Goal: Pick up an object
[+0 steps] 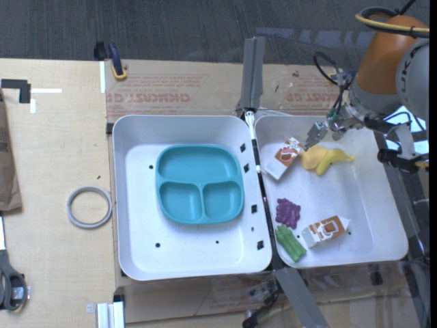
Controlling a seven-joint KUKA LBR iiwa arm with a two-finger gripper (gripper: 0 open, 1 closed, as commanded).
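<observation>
The right bin (382, 244) holds a yellow banana (325, 159), a small orange and white packet (287, 155), purple grapes (288, 212), a green vegetable (290, 243) and a small orange and white carton (325, 230). My gripper (318, 134) hangs at the back of this bin, just above the banana and right of the packet. Nothing shows between its fingers. The arm's orange band (386, 53) rises behind it at the upper right.
The left bin (136, 251) holds a teal divided plate (200, 183). A roll of tape (89, 206) lies on the wooden bench to the left. A grey post (252, 74) stands behind the divider between the bins. Scissors (10, 285) lie at the lower left.
</observation>
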